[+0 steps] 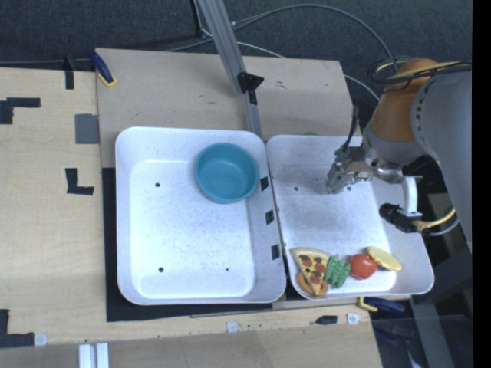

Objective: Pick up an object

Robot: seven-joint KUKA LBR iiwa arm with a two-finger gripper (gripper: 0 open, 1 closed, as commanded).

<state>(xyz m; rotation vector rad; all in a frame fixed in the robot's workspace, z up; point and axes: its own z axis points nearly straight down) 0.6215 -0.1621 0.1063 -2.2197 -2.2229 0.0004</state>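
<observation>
Dark carpet lies beyond the far edge of the tabletop (pixel 169 75), a pale board that carries two shallow white bins side by side. In the left bin (pixel 146 236) a blue bowl (pixel 226 172) sits upright near the far right corner, close to the wall it shares with the right bin (pixel 322 221). My arm comes in from the right, and my end effector (pixel 339 179) is low over the far part of the right bin, well apart from the toy food gathered along that bin's near edge. Whether my fingers are spread or closed I cannot tell from this angle, and I see nothing between them. Along that near edge, from left to right, lie a pizza slice (pixel 308 270), a green leafy piece (pixel 336 270) touching it, a red tomato (pixel 363 266) just beside that, and a yellow piece (pixel 383 258) touching the tomato on its right. A grey pole (pixel 222 37) slants down from the far side to the gap between the bins.
</observation>
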